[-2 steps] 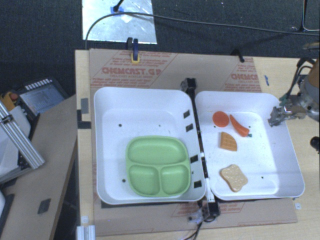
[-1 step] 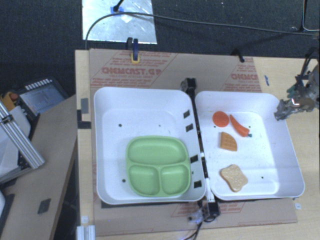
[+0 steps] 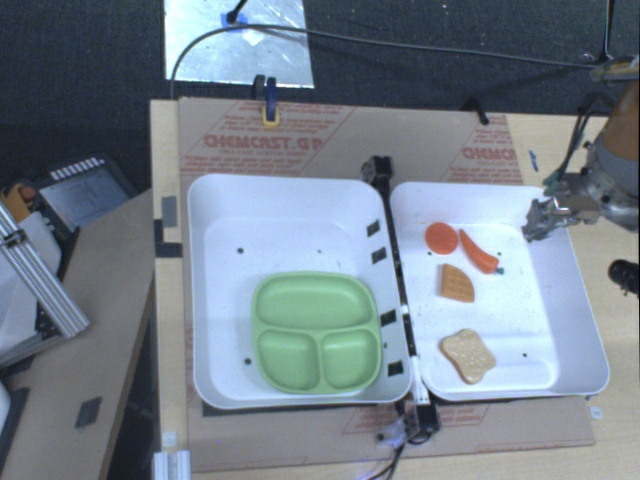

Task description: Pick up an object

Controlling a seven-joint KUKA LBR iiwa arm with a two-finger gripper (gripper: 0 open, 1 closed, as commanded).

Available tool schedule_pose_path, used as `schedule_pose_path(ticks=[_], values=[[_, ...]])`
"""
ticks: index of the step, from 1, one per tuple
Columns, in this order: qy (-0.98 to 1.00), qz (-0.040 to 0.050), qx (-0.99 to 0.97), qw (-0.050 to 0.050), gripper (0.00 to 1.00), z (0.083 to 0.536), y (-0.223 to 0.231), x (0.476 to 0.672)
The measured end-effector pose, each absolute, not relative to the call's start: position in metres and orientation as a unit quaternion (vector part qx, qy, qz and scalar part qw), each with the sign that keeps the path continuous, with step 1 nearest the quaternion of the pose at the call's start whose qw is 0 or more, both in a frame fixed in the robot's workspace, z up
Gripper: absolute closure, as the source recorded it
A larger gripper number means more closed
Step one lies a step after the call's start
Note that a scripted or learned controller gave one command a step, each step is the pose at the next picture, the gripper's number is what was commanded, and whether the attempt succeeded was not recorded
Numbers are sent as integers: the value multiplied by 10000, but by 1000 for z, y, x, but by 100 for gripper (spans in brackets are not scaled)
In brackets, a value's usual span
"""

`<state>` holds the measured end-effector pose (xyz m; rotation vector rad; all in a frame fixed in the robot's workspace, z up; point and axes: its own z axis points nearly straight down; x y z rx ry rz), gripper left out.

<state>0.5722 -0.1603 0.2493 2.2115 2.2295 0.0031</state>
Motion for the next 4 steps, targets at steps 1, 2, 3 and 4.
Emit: schedule_pose_path(ticks=[1, 2, 3, 4], values=[[7105, 12, 7037, 5, 100, 248, -103, 580], [7105, 11, 7037, -2, 100, 252, -48, 570], [7106, 11, 7036, -1, 100, 245, 13, 573], [7105, 7, 7037, -5, 100, 231, 72, 567]])
